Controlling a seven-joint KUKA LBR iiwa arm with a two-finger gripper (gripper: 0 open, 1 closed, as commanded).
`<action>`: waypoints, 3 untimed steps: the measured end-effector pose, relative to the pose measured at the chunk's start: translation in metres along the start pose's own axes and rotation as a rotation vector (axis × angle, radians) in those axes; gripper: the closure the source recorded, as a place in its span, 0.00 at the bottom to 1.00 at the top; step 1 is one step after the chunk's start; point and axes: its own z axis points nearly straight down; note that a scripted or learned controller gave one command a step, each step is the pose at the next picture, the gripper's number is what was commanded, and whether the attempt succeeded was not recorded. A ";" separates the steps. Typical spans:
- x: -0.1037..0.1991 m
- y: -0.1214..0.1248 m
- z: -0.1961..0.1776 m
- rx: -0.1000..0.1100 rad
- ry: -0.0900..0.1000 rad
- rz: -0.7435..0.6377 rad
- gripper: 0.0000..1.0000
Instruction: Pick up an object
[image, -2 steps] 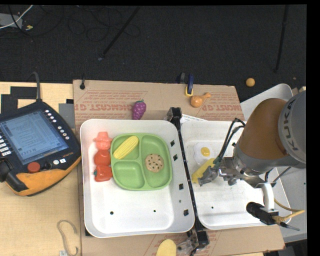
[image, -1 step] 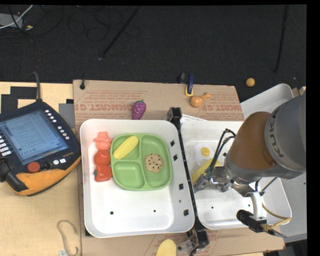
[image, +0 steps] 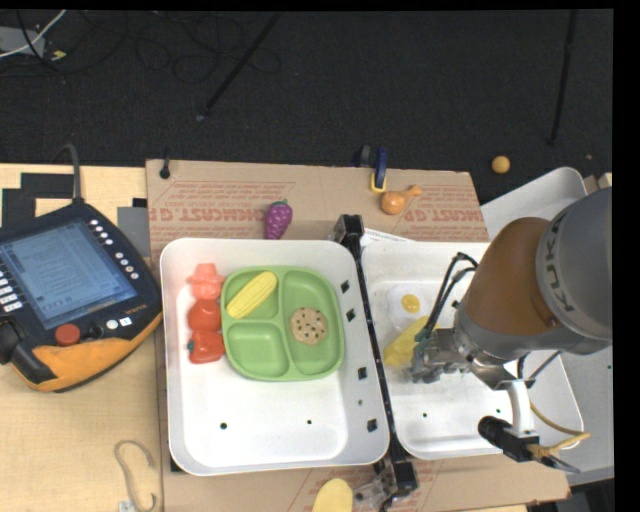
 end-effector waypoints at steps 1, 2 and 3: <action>-0.006 -0.009 -0.048 -0.006 -0.002 -0.001 1.00; 0.000 -0.012 -0.093 -0.008 -0.001 -0.007 1.00; -0.001 -0.012 -0.123 -0.008 -0.002 -0.007 1.00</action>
